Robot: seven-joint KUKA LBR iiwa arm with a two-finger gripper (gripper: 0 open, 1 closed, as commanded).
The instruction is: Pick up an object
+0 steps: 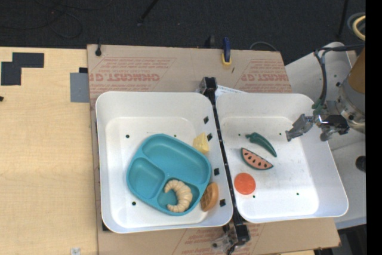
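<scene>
The hand [305, 126] hangs over the right edge of the right bin [325, 200], its fingers apart and nothing between them. In that bin lie a green pepper [261, 143], just below it a watermelon slice [256, 160], and nearer the front an orange round piece [245, 184]; all three lie well to the left of the hand. The left bin [113, 128] holds a teal divided plate [161, 164] with a pale croissant [179, 194] in one section. A yellow piece [202, 143] sits at the plate's upper right, and a brown round pastry [209, 197] at its lower right. Both bins sit on cardboard [155, 71] over the worktop [42, 158].
</scene>
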